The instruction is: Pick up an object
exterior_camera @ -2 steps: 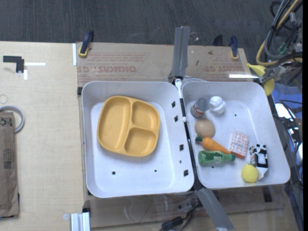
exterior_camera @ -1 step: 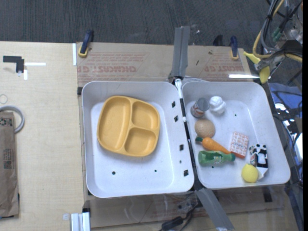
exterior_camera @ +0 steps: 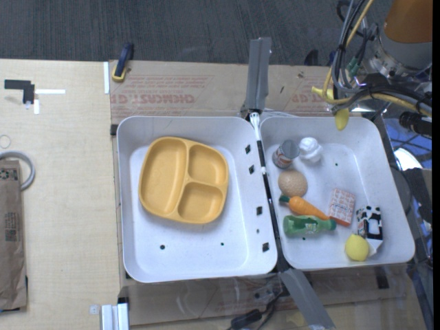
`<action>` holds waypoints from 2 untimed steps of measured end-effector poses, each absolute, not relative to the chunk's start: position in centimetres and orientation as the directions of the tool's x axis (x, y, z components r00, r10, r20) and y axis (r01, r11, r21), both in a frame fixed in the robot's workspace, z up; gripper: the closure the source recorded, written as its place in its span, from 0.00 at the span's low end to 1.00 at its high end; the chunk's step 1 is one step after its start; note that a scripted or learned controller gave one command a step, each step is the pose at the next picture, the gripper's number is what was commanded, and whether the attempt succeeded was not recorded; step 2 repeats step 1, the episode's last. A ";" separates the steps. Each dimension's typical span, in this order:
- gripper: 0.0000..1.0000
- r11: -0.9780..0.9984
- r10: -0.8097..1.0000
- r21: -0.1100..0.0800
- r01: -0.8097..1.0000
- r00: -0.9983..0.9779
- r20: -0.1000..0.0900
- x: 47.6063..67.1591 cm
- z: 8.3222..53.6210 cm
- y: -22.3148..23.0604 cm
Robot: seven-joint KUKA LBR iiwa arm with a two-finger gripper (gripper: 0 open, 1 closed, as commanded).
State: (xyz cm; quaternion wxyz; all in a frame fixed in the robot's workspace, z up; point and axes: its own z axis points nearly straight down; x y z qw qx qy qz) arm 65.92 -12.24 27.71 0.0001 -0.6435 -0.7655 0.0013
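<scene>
Lemon [exterior_camera: 357, 247], bottle [exterior_camera: 309, 225], carrot [exterior_camera: 307, 207] in right bin [exterior_camera: 385, 150]; left bin [exterior_camera: 130, 205] with yellow plate [exterior_camera: 183, 179] (jaws' state indiscernible)

Two white bins: the left bin [exterior_camera: 130, 184] holds a yellow plate [exterior_camera: 183, 179], and the right bin [exterior_camera: 395, 205] holds a tan ball [exterior_camera: 293, 183], an orange carrot [exterior_camera: 306, 207], a green bottle [exterior_camera: 308, 225], a yellow lemon [exterior_camera: 357, 247], a black-and-white carton [exterior_camera: 371, 223], a white lump [exterior_camera: 310, 148] and a pink-patterned packet [exterior_camera: 341, 204]. At the upper right of the frame the arm [exterior_camera: 411, 9] is orange, with yellow and black cables [exterior_camera: 354, 19]. The bench [exterior_camera: 55, 136] is pale tan, with brown cardboard [exterior_camera: 185, 88] printed in red letters.
</scene>
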 end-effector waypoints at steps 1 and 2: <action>1.00 0.359 0.933 -0.001 0.933 -0.359 -0.002 65.5 21.0 -16.2; 1.00 0.359 0.933 -0.001 0.933 -0.359 -0.002 65.5 21.0 -16.2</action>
